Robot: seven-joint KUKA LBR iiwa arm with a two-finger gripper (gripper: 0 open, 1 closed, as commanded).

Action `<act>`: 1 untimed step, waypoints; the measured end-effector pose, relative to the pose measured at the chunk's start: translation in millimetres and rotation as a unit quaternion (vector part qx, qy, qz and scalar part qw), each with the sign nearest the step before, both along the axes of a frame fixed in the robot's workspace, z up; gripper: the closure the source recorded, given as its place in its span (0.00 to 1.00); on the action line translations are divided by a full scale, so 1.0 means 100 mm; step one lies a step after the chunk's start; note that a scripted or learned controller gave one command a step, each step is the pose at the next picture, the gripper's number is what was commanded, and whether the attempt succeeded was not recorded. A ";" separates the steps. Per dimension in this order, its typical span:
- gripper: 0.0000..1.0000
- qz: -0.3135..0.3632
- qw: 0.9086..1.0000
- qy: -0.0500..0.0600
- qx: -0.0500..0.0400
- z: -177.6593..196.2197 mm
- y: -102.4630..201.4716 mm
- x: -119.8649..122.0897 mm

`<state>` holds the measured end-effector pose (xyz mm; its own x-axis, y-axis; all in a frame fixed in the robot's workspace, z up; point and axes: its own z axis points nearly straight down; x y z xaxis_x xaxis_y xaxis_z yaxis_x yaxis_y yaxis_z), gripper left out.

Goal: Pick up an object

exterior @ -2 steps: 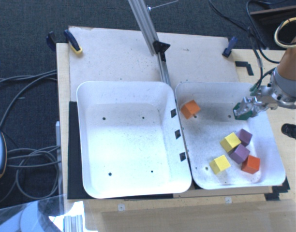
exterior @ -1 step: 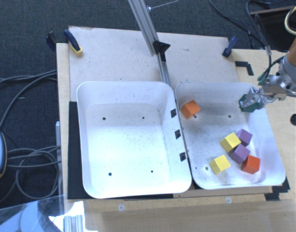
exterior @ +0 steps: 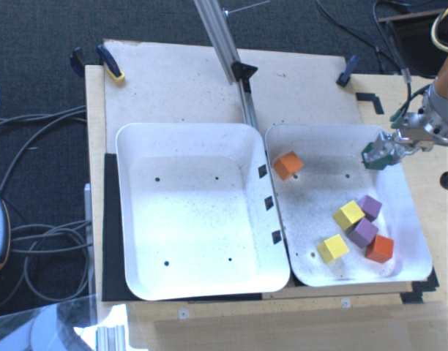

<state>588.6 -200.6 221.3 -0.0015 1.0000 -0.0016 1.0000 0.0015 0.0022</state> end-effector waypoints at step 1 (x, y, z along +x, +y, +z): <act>1.00 0.002 1.000 0.002 0.002 0.10 0.50 -0.16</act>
<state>572.2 -150.5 231.6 -0.0050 1.0000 0.0024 1.0000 0.0050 -0.0015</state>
